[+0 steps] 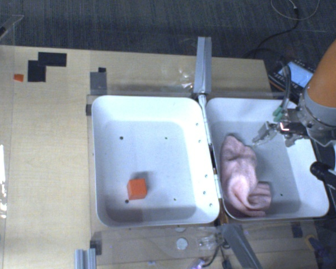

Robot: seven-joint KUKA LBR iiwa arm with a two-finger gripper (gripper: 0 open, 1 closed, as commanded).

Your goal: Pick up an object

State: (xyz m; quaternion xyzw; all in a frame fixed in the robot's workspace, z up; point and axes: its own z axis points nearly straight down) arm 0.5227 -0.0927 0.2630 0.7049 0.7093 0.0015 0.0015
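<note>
While the gripper (267,132) hangs over the right bin (294,203), at about two o'clock from the pink cloth (242,175), its slim fingers look parted with nothing between them. An orange block (137,189) sits in the left bin (109,150), at seven o'clock of its floor. Soft cloth could slip or bunch if the fingers close off its edge.

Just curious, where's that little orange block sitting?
The orange block lies in the left bin, near its front-left corner, far from the pink cloth in the right bin.
</note>
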